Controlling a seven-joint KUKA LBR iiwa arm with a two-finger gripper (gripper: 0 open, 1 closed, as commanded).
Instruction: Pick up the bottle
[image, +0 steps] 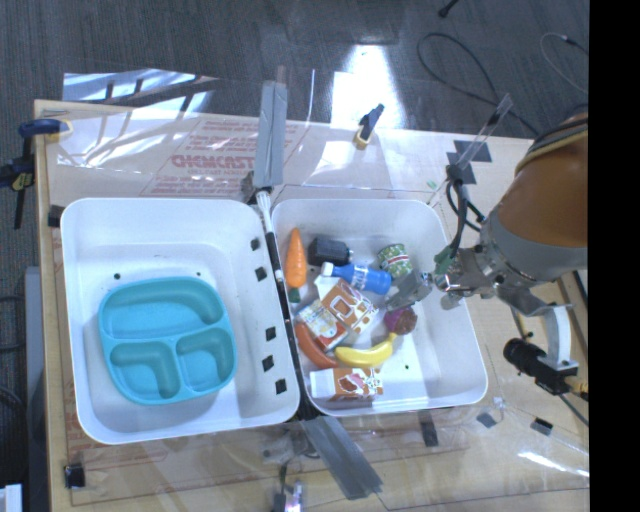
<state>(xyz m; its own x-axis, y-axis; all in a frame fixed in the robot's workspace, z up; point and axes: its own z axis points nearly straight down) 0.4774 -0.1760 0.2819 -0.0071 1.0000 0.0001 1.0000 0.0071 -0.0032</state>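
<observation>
The bottle (362, 277) lay light and slick at the tool's (408, 292) nine o'clock; grip its middle. Tool state: couldn't tell.

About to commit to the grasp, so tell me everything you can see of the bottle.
The bottle is small, blue with a white cap end, and looks like plastic. It lies on its side in the right bin, cap end toward the black object. It rests against the snack packet and the green can. The gripper is beside it.

A robotics lab: clamped bench (200, 150), loose cables (470, 50), grey carpet.
</observation>
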